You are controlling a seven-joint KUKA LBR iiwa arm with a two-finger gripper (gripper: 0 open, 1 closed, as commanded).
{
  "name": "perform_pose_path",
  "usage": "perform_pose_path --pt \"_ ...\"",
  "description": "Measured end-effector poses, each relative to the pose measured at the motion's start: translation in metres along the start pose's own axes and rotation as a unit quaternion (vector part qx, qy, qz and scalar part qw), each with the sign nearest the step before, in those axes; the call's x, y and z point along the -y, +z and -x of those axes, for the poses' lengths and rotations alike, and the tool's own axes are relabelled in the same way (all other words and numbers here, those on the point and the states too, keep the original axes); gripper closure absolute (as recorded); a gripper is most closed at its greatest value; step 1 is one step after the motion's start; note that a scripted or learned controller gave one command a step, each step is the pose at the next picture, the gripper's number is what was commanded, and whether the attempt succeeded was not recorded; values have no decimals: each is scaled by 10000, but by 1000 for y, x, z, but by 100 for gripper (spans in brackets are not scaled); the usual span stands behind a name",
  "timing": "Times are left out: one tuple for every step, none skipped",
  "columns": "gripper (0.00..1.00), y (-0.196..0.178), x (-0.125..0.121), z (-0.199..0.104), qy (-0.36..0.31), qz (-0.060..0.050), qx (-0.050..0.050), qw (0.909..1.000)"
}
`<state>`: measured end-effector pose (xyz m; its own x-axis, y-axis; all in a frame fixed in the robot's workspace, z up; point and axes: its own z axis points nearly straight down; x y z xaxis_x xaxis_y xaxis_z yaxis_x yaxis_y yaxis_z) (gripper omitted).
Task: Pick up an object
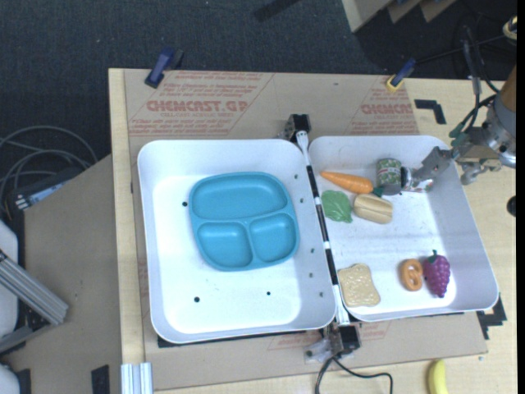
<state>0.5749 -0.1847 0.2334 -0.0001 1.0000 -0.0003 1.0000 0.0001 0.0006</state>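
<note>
Gripper [404, 187] sits in the right bin [459, 245], upper middle, pinching the green can [389, 171]. Carrot [348, 181] just left of it, bread roll [373, 210] and lettuce leaf [336, 205] below. Cracker [358, 285], pretzel [411, 274], grapes [438, 273] sit lower down. Blue tray [243, 220] fills the left bin [164, 245]. Cardboard [197, 101] reads "CHEMCAST".
</note>
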Motion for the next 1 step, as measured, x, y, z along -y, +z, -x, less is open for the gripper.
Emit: perform_pose_path --pt "0 150 -32 -23 -4 -11 -6 10000"
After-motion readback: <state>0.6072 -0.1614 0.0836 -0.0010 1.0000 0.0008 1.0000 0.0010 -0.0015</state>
